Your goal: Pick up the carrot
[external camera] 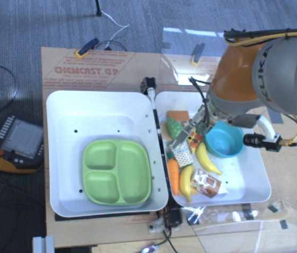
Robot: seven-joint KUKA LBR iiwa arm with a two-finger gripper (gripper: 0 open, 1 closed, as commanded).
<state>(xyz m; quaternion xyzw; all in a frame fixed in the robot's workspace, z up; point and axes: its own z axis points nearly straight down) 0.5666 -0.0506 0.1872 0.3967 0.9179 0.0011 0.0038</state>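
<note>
Your gripper [182,136] hangs low in the right bin [254,191], fingers apart and holding nothing. The carrot [173,176] lies just below it, toward the bin's front-left corner, beside a banana [186,181].

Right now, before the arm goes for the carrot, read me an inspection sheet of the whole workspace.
Surface: two white bins, left bin and right bin, on a brown board.
Job's things: carrot lies in the right bin by its left wall, beside a banana.
Clutter: blue bowl, second banana, snack packet, green divided plate in the left bin.
Hand: hand low over the right bin, above the carrot's spot; finger state unclear.
Cables: white cable behind the board.
Surroundings: pendant on the floor.
</note>
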